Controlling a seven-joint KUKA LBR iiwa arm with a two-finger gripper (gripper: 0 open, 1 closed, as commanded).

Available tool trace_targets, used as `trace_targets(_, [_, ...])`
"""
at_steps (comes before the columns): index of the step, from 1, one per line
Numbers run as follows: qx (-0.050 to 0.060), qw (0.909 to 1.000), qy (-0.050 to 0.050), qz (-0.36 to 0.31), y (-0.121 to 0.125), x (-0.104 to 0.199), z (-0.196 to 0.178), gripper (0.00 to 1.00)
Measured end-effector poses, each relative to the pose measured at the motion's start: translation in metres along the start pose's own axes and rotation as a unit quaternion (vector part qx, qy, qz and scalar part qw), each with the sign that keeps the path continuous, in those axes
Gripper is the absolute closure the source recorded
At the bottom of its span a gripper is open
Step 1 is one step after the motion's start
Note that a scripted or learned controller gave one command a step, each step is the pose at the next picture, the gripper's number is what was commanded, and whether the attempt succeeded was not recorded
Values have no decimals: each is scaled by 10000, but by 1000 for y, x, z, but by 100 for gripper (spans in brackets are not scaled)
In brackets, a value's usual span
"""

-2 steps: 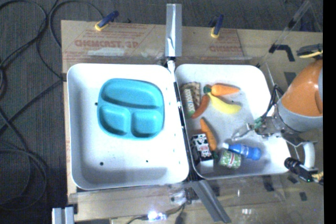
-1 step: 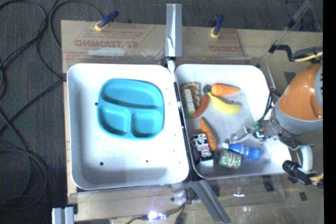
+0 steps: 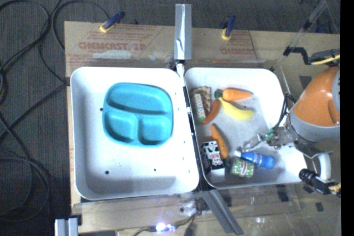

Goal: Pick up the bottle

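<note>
We start with the desk (image 3: pixel 77 41), a brown board carrying two white bins side by side. The left bin (image 3: pixel 88 174) holds a blue divided tray (image 3: pixel 138 113). The right bin (image 3: pixel 274 77) holds the clutter: two carrots (image 3: pixel 237 94) near its far wall, a yellow banana (image 3: pixel 238 111) just below them, a third carrot (image 3: pixel 219 141) lower down, a dark snack bar (image 3: pixel 198 103) along the left wall, a small black-and-white carton (image 3: pixel 211 154) and a green can (image 3: pixel 241 168) near the front wall.

The arm (image 3: pixel 318 108) reaches in from the right, its orange band over the bin's right wall. The hand (image 3: pixel 255 142) points left and down into the bin; its thin metal tip is too small and blurred for us to tell how far it is open, and we see nothing between its tips.

The bottle (image 3: pixel 258 160) lies on its side in the front right part of the bin, just below the hand and nearly touching it, just beside the green can. Its long axis runs roughly left to right, slightly tilted. It looks blue, small and smooth, with a paler end toward the can. We judge the hand needs only a short drop toward the front wall to straddle it.
</note>
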State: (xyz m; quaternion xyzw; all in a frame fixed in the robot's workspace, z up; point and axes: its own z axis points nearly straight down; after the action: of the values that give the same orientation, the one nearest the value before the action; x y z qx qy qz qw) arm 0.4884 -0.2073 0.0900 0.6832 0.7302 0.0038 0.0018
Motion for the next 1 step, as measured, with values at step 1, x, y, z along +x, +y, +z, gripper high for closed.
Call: trace_targets(1, [2, 9990, -18, -452, 0, -1, 0, 0])
